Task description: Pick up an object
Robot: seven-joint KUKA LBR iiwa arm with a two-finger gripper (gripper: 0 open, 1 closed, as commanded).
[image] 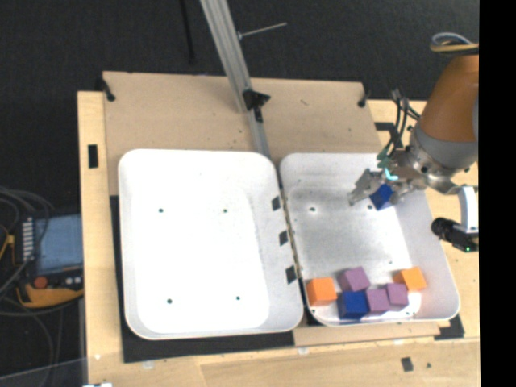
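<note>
My gripper (pixel 380 190) hangs over the upper right part of the right bin (pixel 339 224), reaching in from the right. A small blue block (pixel 382 197) sits between its grey fingers, lifted above the bin floor, and the gripper is shut on it. Along the bin's near edge lie several loose blocks: an orange one (pixel 322 289), a purple one (pixel 354 280), a dark blue one (pixel 352 305), two more purple ones (pixel 377 300) (pixel 397 294) and another orange one (pixel 414 278).
The left bin (pixel 201 240) stands beside the right one, with black clips along the shared edge. A slanted metal pole (pixel 234 63) rises behind the bins. A control pendant (pixel 48 252) lies off the bench at left.
</note>
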